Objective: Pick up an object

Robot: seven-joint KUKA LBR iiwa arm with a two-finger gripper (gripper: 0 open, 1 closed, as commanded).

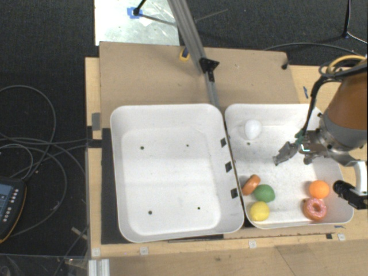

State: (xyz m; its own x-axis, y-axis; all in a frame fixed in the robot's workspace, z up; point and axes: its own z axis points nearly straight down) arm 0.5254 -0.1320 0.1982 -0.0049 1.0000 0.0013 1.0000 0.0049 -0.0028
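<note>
Pincer (294, 153) hangs over the right bin (276, 115) — fingers spread, gripping nothing; white ball (252, 129) nearby.

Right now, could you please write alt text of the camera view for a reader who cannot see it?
A grey robot arm reaches from the right, its gripper hovering over the right bin, which holds a white ball, an orange piece, a green ball, a yellow ball, an orange ball and a pink doughnut. The left bin lies beside it.
</note>
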